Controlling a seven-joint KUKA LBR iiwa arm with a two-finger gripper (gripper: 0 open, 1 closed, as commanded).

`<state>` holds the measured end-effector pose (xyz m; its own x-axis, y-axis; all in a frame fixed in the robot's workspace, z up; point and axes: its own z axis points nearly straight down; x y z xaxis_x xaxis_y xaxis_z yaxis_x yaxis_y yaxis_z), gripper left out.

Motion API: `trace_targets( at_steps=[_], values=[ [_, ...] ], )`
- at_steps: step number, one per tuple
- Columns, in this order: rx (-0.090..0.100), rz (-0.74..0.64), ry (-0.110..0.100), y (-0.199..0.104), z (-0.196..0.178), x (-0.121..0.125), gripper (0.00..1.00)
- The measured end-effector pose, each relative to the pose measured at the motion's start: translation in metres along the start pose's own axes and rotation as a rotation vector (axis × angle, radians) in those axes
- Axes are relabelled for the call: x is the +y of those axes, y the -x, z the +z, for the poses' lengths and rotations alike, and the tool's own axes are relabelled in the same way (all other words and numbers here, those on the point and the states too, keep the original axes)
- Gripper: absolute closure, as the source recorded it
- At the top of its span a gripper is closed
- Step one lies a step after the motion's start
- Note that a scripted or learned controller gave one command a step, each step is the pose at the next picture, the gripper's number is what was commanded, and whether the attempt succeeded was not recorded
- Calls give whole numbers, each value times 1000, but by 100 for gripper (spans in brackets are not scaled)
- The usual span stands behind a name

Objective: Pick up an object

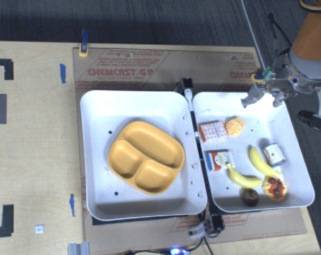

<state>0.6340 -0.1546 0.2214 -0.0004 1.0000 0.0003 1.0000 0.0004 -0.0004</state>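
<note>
Upper right of the frame: the grey arm (309, 52) with its orange band, reaching in over the far edge of the right bin (294, 142). At its tip, the gripper (264, 101) with jaws apart and nothing between them, hanging above the bin's upper corner, well apart from everything lying lower down.

In the right bin, the loose pieces to pick from:
- upper middle: a red-and-white carton (212, 130), just beside a round yellow bun (235, 125) on its right
- centre left: a blue-and-red packet (219, 159), touching or nearly touching the stem end of the lower banana (243, 178)
- right of centre: a second banana (259, 161), curved, slanting down toward the lower right, with a small white box (274, 154) close against its right side
- lower right: an orange-red speckled piece (273, 187), kind not clear, at the meeting of both banana tips
- bottom edge: a dark brown round item (250, 196), just below the lower banana

Centre left of the frame: the left bin (91, 142), holding a yellow divided tray (144, 155), turned at a slant, three compartments facing up.

Both bins side by side on a brown cardboard sheet (128, 68) with red lettering — laid in turn on the pale bench (33, 142). At the sheet's upper left corner, a blue clamp (84, 41). Black tape marks (3, 68) along the left edge of the frame.
</note>
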Motion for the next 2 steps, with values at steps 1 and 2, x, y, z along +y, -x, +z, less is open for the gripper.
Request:
trace_targets(
  at_steps=[1,2],
  values=[
    [-1,0,3,-2,126,-20,0],
    [0,1,2,-42,136,-79,0]
  ],
)
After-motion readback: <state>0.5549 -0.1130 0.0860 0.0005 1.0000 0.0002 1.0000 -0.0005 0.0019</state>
